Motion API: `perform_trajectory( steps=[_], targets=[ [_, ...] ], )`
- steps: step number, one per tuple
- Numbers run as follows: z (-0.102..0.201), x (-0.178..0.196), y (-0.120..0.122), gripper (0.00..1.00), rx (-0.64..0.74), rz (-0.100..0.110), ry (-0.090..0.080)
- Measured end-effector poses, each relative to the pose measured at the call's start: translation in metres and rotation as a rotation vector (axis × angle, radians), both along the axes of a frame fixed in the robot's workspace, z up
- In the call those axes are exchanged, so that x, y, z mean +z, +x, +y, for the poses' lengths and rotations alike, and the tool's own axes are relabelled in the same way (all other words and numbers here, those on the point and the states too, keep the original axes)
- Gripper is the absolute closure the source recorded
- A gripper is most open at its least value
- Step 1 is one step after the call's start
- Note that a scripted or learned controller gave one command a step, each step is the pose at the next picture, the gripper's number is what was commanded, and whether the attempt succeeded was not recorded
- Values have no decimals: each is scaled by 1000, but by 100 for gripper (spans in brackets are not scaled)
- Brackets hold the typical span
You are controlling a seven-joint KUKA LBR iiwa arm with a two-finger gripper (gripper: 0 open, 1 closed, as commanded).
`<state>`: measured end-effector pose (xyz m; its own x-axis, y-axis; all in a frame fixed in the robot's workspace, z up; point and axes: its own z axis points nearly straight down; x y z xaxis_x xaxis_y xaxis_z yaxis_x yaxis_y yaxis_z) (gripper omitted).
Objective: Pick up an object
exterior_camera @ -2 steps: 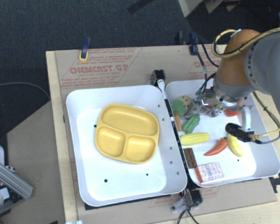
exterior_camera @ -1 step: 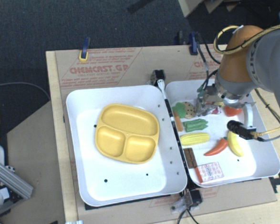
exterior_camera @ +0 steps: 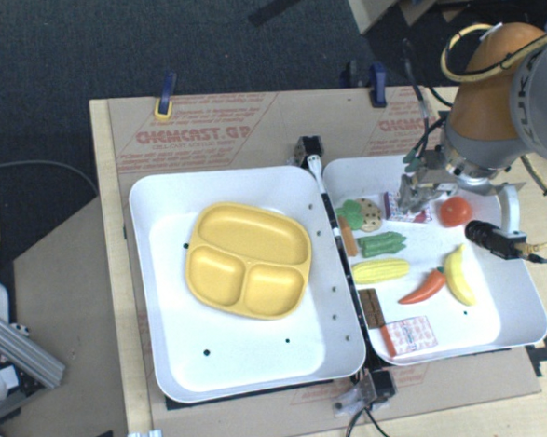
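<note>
A: Nearest us, the small red-and-white packet (exterior_camera: 409, 334) lies flat at the front of the right bin (exterior_camera: 519, 322), beside a brown bar (exterior_camera: 370, 308).

B: And the gripper (exterior_camera: 419, 193)?

A: Low over a flat packet (exterior_camera: 409, 215) at the back of that bin, just left of the tomato (exterior_camera: 454, 210). I cannot tell its state.

B: How would that packet handle?

A: Light, thin, probably slippery (little edge to pinch). It looks white and red; take it across its narrow width.
</note>
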<state>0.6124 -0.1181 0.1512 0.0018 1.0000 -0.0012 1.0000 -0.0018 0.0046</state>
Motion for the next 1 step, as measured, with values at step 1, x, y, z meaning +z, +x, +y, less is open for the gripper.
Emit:
perform_trajectory(
  steps=[1],
  targets=[
    [-4, 45, -6, 100, 0, 1, 0]
  ],
)
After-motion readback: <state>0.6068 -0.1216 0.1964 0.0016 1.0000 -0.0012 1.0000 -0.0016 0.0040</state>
